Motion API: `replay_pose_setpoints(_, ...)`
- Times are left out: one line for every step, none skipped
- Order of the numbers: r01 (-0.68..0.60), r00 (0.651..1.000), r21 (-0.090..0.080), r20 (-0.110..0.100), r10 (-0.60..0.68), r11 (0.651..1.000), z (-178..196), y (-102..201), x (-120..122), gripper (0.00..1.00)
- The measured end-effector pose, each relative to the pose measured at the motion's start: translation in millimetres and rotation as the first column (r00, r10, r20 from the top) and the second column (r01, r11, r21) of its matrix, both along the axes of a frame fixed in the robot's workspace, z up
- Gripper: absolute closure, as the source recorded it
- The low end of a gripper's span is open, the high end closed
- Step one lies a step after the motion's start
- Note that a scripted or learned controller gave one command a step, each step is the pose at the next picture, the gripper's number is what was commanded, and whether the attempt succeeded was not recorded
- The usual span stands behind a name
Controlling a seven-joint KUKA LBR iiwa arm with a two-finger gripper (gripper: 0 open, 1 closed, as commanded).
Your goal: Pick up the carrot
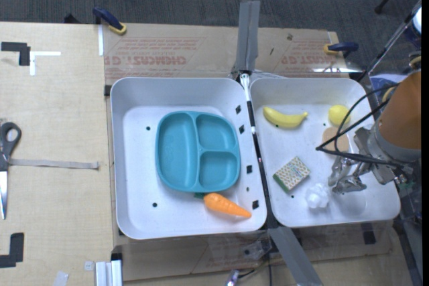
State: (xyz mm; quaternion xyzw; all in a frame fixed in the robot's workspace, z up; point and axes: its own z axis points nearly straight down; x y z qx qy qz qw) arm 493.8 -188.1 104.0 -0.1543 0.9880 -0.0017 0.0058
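Note:
An orange carrot (pixel 226 205) lies in the left bin (pixel 131 164), near its front wall, just below the front edge of a teal divided plate (pixel 198 151). Its tip points to the right. My gripper (pixel 344 182) hangs over the front right part of the right bin (pixel 375 211), far to the right of the carrot. Nothing sits between its fingers that I can make out. The arm's orange band (pixel 405 110) rises above it at the right edge.
In the right bin lie a banana (pixel 285 118), a yellow lemon-like fruit (pixel 338 114), a green-patterned sponge block (pixel 291 174), a small white crumpled thing (pixel 316 197) by the gripper, and a tan object (pixel 336 140) partly behind cables. Scissors (pixel 7 151) lie on the bench at left.

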Motion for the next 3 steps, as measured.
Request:
replay_pose_setpoints(-0.362, 0.932, 0.001, -0.008, 0.362, 0.932, -11.6, 32.9, 15.2, 1.00)
replay_pose_setpoints(-0.363, 0.932, 0.001, -0.008, 0.363, 0.932, -11.5, 32.9, 15.2, 0.00)
replay_pose_setpoints(-0.247, 0.969, 0.001, -0.007, 0.247, 0.969, -10.8, 64.1, -4.6, 0.00)
